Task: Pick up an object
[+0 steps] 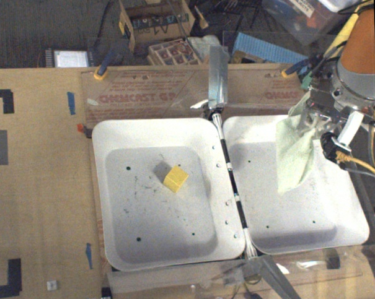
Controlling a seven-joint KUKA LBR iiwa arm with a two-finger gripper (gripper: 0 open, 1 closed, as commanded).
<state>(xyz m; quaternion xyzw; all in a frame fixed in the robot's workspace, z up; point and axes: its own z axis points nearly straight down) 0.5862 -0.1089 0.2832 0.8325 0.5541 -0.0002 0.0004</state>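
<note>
- Step in hand, our reading: lifting the pale green cloth (pixel 294 155) clear of the right bin (pixel 266 235). The cloth hangs from the gripper (pixel 310 115) at the bin's far right corner, its top bunched at the fingertips, so we judge the claw clamped on the cloth.
- To do it well, we would rise straight and slowly: the lower hem drapes near the bin floor, and a sideways swing could drag it or shake it loose.
- Count, largest first: 2 white bins, the left bin (pixel 117 242) touching the right along the middle; 1 arm; 1 cloth; 1 yellow cube (pixel 176 178), lying mid-left bin, well apart from the gripper.
</note>
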